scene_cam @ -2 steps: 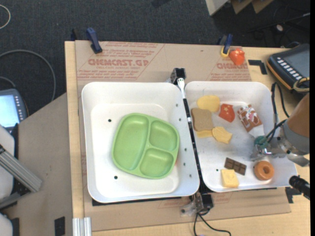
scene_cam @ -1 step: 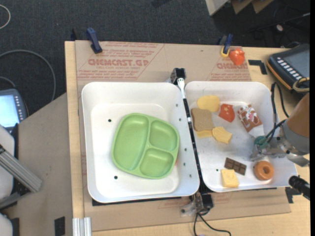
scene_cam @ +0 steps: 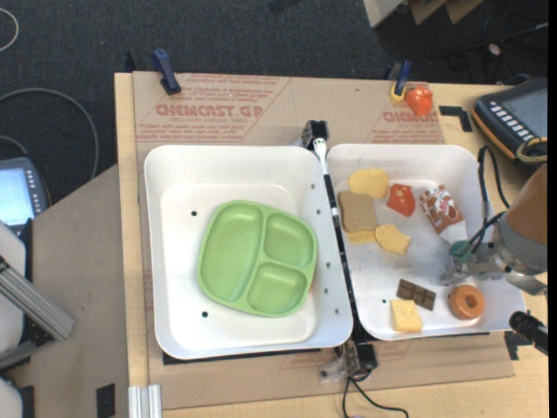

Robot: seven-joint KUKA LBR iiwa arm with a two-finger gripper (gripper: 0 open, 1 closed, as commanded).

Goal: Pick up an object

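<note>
The right bin [scene_cam: 374,320] holds several toy foods: a yellow piece [scene_cam: 369,182], a brown bread slice [scene_cam: 357,212], a red piece [scene_cam: 401,199], a red-and-white packet [scene_cam: 439,207], a yellow wedge [scene_cam: 392,239], a chocolate bar [scene_cam: 416,294], a cheese cube [scene_cam: 406,316] and a glazed donut [scene_cam: 467,302]. My gripper [scene_cam: 459,264] reaches in from the right edge, low over the bin floor just above the donut and right of the chocolate bar. Nothing shows between its tips.
The left bin [scene_cam: 165,233] carries a green divided plate [scene_cam: 258,258]. An orange object [scene_cam: 419,99] and blue clamps [scene_cam: 165,70] sit at the bench's back edge. A tablet-like device [scene_cam: 513,120] lies at the far right.
</note>
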